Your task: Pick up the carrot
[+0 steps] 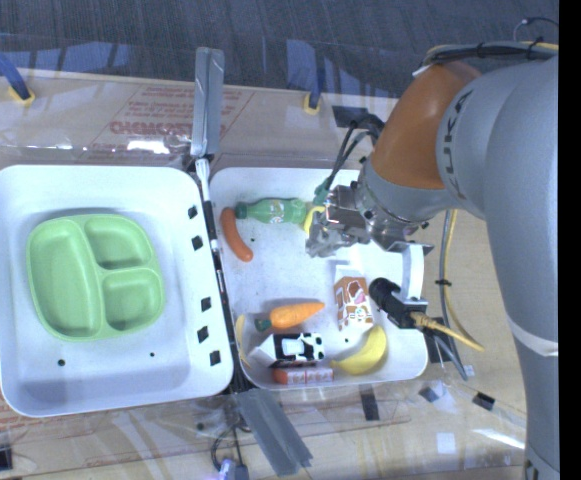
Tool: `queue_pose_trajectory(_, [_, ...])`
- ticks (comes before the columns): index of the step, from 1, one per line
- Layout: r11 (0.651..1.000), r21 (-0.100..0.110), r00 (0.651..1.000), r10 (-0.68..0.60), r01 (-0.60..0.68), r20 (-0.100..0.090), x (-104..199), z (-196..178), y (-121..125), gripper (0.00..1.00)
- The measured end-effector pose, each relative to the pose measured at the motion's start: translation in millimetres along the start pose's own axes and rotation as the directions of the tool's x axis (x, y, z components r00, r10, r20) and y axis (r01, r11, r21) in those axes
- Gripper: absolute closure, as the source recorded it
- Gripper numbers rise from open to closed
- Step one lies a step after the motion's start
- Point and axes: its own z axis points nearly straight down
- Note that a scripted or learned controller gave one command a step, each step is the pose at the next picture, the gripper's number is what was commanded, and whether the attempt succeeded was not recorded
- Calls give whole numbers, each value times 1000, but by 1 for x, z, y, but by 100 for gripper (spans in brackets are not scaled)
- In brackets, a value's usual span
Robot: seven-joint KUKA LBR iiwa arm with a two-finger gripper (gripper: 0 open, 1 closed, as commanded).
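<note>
Carrot (294, 315) lies in the right bin (270, 183), toward 6 o'clock from bin centre, orange tip pointing to about 2 o'clock, green stub end at 8 o'clock. Nothing is gripping it. Gripper (327, 230) sits at roughly 1 o'clock from the carrot, well apart from it, low over the bin floor and just beside the cap end of a green bottle (273, 210). Can't tell jaw opening: the wrist covers the tips from above, and no object is visible between them. Sausage (235, 233) at 10 o'clock of the carrot, near the bin's left wall. Snack packet (352, 302) at 3 o'clock, close by. Banana (364, 353) at 4 o'clock. Toy cow (299, 348) just below the carrot at 6 o'clock. Left bin (10, 268) holds a green divided plate (92, 275).
</note>
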Motion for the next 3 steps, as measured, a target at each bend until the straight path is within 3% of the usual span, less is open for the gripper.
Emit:
queue_pose_trajectory(1, [976,3,976,218,-218,0,-24,128,1,100])
queue_pose_trajectory(2, [976,3,976,218,-218,0,-24,127,1,0])
queue_pose_trajectory(3, [980,-1,980,197,-197,-1,-4,129,-65,0])
